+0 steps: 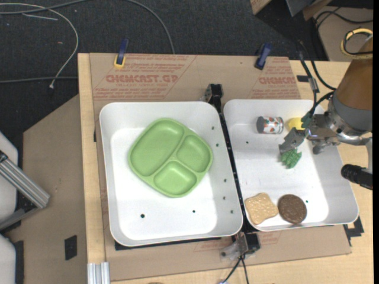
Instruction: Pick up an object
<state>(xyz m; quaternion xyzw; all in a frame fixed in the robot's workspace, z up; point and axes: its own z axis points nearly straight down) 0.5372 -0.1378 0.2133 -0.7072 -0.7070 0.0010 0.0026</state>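
Observation:
My gripper (302, 148) hangs over the right bin (331, 176), its two fingers spread apart and open. A small green leafy toy (290, 158) lies on the bin floor right at the tip of the left finger (291, 141), not between the fingers. Just behind the gripper sit a small white can on its side (269, 125) and a yellow object (294, 123), the latter partly hidden by the wrist. A tan square cracker (261, 208) and a round brown cookie (292, 209) rest by the bin's near wall.
The left bin (118, 176) holds a green three-compartment plate (171, 157). A black divider (228, 158) runs between the bins. The arm's grey and orange body (358, 93) stands over the right bin's far right corner.

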